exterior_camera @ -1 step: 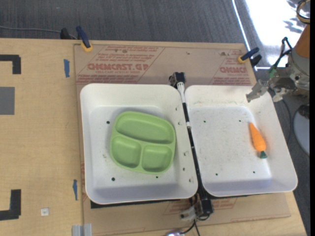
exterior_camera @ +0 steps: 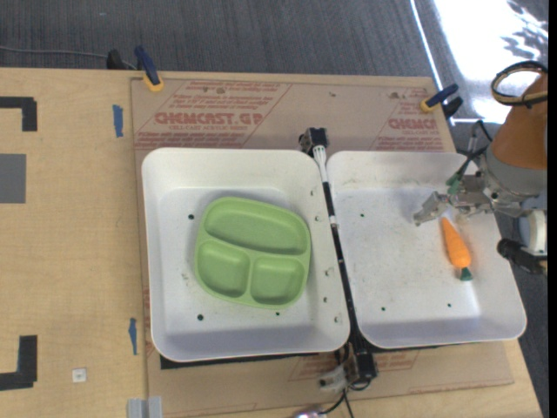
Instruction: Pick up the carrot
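Carrot (exterior_camera: 455, 246) lies in the right bin (exterior_camera: 383, 320) near its right wall, and my tool (exterior_camera: 435, 205) hangs just above its orange end, seemingly spread, gripping nothing.

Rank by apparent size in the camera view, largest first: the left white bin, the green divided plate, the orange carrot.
1. Shallow white plastic left bin, the largest.
2. Light green three-compartment plate, lying inside that bin and covering its middle.
3. Small orange carrot with a green tip, in the right bin, clearly the smallest.
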